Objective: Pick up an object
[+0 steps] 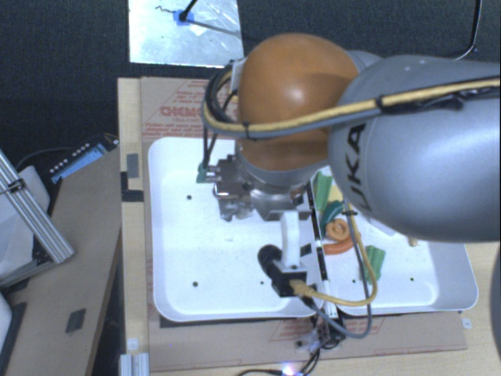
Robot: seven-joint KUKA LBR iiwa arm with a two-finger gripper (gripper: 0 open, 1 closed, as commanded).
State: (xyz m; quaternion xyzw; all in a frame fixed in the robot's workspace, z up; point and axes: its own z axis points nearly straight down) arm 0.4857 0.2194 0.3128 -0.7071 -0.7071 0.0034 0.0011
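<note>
Dominating from 3 o'clock, a grey arm with its orange band, reaching in over the bench and covering much of the middle. Beneath it, a sheet of brown cardboard with red print, carrying two shallow white bins. Left bin dotted with a few small dark spots; right bin half hidden under the arm, its open part showing toward 4 and 5 o'clock. Up at 11 o'clock of the scene, beyond the cardboard, a shiny silver sheet. Off at 9 o'clock, a slanting aluminium rail and a dark device with a blue strip.

Hanging under the orange band, the gripper, over the left bin's 2 o'clock part, close to the wall between the bins. Cannot tell whether open or closed, nor whether anything is held: hidden beneath the wrist's metal body.

For picking, a small cluster in the right bin, at 4 o'clock of the gripper and just across the dividing wall: an orange piece with a curled top, lying on the bin floor; a green piece at its 4 o'clock; another green piece at its 12 o'clock, partly under the arm; a touch of yellow higher still. At 3 o'clock of the orange piece, apart from it, a tiny pale scrap by the arm's edge.
</note>
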